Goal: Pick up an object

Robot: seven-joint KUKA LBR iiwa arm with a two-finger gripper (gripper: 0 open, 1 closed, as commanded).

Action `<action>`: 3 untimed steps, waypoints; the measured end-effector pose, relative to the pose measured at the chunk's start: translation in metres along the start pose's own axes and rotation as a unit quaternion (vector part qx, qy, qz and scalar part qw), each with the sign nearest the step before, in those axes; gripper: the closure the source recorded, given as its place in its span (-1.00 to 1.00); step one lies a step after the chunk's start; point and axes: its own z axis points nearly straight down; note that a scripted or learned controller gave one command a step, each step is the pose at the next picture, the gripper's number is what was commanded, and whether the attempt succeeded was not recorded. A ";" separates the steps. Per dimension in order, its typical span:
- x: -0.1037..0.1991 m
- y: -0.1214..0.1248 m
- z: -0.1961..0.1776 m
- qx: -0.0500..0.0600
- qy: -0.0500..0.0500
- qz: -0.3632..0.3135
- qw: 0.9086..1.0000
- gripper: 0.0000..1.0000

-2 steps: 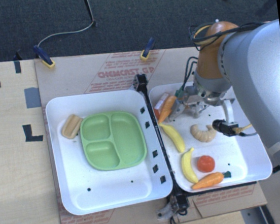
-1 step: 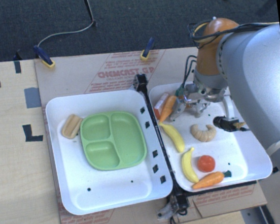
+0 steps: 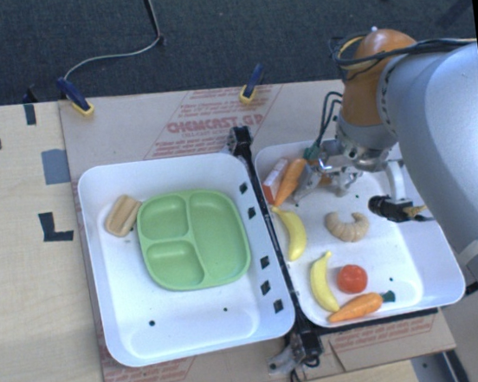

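Note:
The right bin (image 3: 425, 279) holds several toy foods. An orange carrot (image 3: 288, 183) lies tilted at its back left, over a white and red packet (image 3: 272, 173). A yellow banana (image 3: 294, 233) lies below the carrot, and a second banana (image 3: 321, 281) sits nearer the front. Beside that one is a red tomato (image 3: 352, 278), with another carrot (image 3: 356, 307) along the front wall. A beige knobbly piece (image 3: 348, 226) rests in the middle. My gripper (image 3: 327, 171) hangs low at the back of this bin, just right of the tilted carrot's top end.
The left bin (image 3: 118, 333) bears a green divided plate (image 3: 193, 240) and a tan bread-like piece (image 3: 122, 216) at its back left. The grey arm (image 3: 439, 116) covers the right bin's back right corner. Black clips (image 3: 266, 261) join the bins.

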 end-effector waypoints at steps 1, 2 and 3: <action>0.001 0.000 0.000 -0.001 -0.002 0.001 1.000 -1.00; 0.008 -0.001 -0.005 -0.003 -0.008 0.004 1.000 -1.00; 0.005 -0.001 -0.003 -0.004 -0.004 0.002 1.000 -1.00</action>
